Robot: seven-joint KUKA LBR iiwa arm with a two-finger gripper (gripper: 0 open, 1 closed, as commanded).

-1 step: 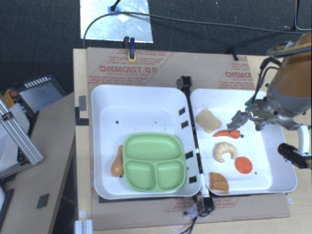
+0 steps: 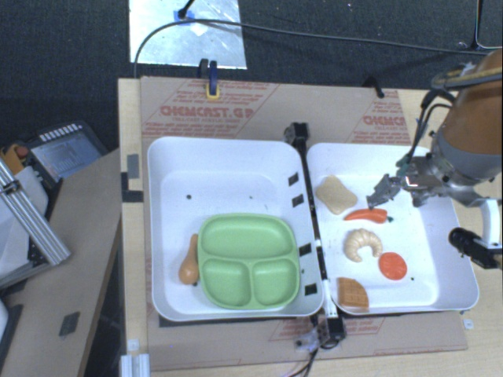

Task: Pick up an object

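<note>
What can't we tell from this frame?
- Gripper: too small and blurred in the camera view to tell its state, or whether it touches the carrot.
- Arm: cut off by the right edge.
- Brown piece: partly hidden by the green tray, identity unclear.

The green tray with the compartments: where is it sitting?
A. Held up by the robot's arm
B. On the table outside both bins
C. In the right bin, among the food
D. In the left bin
D. The green tray lies flat on the floor of the left bin, beside a tan drumstick-shaped toy, while the croissant and other food sit in the right bin.
</note>
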